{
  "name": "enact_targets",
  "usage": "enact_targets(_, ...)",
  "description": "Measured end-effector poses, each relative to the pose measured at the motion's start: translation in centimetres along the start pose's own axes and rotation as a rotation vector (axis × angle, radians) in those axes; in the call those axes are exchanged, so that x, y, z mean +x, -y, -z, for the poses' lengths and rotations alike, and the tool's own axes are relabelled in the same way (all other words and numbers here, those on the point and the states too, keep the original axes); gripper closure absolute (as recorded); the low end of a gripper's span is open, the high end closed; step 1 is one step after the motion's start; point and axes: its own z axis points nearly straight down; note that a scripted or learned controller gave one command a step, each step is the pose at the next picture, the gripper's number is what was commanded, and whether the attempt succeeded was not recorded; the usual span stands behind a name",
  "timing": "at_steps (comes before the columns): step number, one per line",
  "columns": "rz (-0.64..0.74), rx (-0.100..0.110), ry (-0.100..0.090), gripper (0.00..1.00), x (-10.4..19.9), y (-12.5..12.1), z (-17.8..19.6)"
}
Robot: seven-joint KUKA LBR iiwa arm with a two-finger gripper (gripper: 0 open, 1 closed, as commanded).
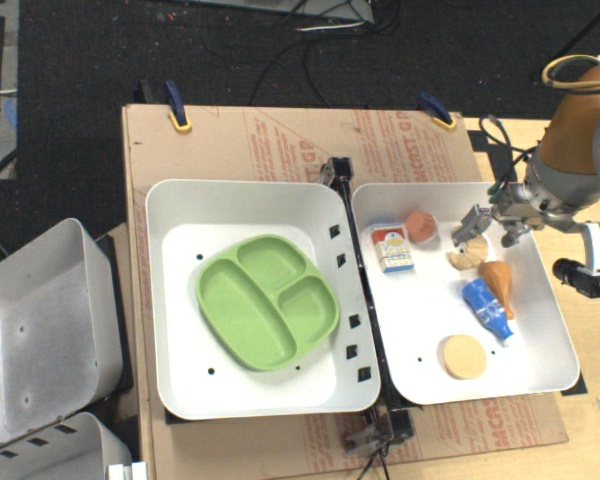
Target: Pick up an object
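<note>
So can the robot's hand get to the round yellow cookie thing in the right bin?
Probably yes. The round yellow piece lies by itself near the front of the right bin, with nothing on top of it. The hand hovers over the same bin, farther back; the blue packet lies between them but low.

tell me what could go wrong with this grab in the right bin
The gripper hangs with open fingers just above a small beige piece that touches the orange cone, with the blue packet right behind it. Closing here could catch two items or push the cone aside. The beige piece looks low and flat, so the fingers may slip over it and come up with nothing.
</note>
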Motion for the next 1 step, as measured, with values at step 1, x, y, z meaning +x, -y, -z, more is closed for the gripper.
enact_targets(1,0.001,0.000,0.000,0.00,0.10,-0.02,-5.15)
